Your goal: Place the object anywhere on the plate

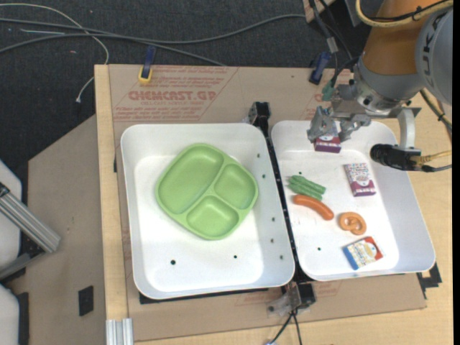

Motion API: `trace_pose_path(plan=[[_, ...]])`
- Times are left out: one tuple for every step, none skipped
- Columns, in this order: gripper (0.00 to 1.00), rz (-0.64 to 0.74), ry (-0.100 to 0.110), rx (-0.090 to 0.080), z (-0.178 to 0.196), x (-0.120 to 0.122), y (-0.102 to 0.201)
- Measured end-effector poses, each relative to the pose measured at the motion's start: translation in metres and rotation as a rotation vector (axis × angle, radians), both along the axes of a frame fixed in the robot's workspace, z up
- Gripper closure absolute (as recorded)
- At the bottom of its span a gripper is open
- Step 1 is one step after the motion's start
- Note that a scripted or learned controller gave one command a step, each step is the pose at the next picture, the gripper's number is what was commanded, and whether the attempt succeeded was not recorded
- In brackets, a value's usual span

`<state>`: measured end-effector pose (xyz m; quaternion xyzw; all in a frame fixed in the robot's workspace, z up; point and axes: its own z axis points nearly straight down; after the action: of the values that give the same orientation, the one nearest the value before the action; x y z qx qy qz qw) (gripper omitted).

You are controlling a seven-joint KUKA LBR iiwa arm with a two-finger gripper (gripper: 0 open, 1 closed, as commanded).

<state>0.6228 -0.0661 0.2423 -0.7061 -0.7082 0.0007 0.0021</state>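
Now | gripper (328, 136) — purple box (328, 146) between fingers | plate (207, 190) — left bin (144, 264)

Plate (207, 191): light green, plain, three compartments. Both bins (144, 214) white, dotted with small dark holes. Green beans (307, 186): darker green. Sausage (313, 206): orange-red. Pretzel (352, 223): orange-brown. Carton (359, 179) at 3 o'clock of beans: purple with pink-white printed face. Packet (363, 252) at 6 o'clock of pretzel: blue edge, white and red print. Small box (328, 145) under gripper (336, 126): purple, white top. Table (115, 121): tan board, red lettering. Arm: grey, orange band.
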Motion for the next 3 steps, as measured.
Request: trace_pose_path(plan=[[1.0,0.002,-0.001,0.0,0.004,-0.018,0.054],[1.0,0.003,-0.001,0.001,0.005,-0.027,0.105],[1.0,0.002,0.002,0.0,-0.021,-0.038,0.15]])
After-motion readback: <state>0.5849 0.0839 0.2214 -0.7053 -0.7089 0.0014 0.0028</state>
